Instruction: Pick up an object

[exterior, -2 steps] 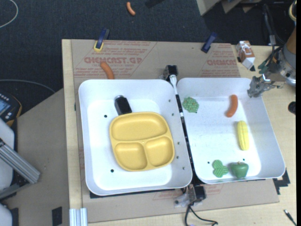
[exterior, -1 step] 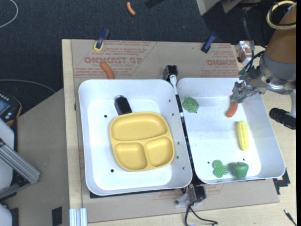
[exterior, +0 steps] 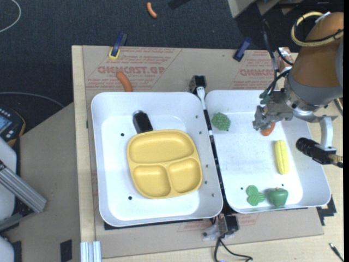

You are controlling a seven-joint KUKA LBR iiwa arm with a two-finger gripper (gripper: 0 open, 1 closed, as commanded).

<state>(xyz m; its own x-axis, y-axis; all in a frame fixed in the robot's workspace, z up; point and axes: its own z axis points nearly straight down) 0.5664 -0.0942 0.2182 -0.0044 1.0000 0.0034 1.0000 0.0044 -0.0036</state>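
Orange piece (exterior: 267,129) lying in right bin (exterior: 240,146), upper part, showing just under gripper (exterior: 265,122). Gripper hanging low over it, apparently closing in; jaw opening and any hold impossible to tell. Nothing looking lifted yet. Corn (exterior: 281,156), broccoli (exterior: 221,121), green items (exterior: 267,196) sitting apart. Grasp and lift appearing left.

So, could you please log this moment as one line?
gripper: over right bin, at orange object | grasp: unclear | corn cob: untouched
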